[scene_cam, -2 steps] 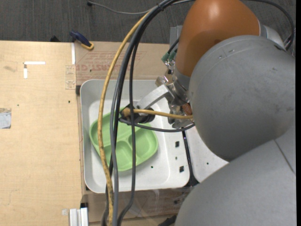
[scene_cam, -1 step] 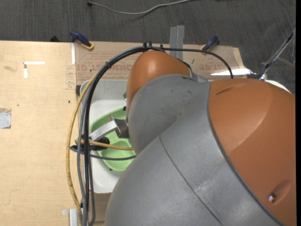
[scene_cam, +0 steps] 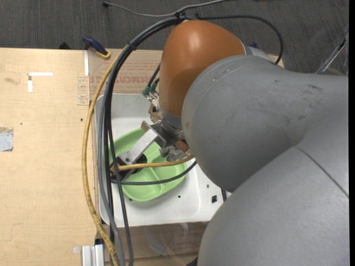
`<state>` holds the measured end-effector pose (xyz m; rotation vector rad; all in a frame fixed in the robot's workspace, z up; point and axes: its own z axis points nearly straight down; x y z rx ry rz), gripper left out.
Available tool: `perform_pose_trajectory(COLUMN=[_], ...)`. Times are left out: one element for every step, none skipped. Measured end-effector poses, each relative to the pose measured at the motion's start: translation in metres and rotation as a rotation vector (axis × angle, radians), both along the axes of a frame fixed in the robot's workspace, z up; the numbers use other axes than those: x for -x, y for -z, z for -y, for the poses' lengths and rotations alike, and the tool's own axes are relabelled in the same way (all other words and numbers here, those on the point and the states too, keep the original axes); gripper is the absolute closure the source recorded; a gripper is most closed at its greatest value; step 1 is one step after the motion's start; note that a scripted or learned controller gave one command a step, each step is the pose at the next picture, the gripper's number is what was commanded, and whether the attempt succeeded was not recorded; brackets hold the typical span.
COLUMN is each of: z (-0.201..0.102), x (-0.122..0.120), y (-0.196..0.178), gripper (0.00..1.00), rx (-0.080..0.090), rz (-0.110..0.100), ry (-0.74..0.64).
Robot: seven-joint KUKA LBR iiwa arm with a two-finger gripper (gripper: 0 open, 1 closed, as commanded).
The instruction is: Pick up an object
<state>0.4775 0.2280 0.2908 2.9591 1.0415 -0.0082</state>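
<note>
Green bowl (scene_cam: 145, 173) lies in the white bin (scene_cam: 188, 206), with a thin wooden stick (scene_cam: 161, 163) and a dark-handled utensil (scene_cam: 126, 165) lying across it. The gripper (scene_cam: 169, 143) sits low over the bowl's upper edge — whether it is released or clenched I cannot tell. Risk: it could skid off the curved rim or nudge the loose stick aside — leaving nothing held.

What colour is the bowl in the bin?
Light green bowl, seen in the camera view.
</note>
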Motion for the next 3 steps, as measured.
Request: perform_pose_trajectory(z=[0.000, 0.009, 0.020], x=[0.000, 0.000, 0.000], y=[-0.048, -0.030, 0.150], gripper=[1.00, 1.00, 1.00], rx=[-0.001, -0.003, -0.007], rz=[-0.002, -0.008, -0.007], ry=[-0.375, -0.860, -1.397])
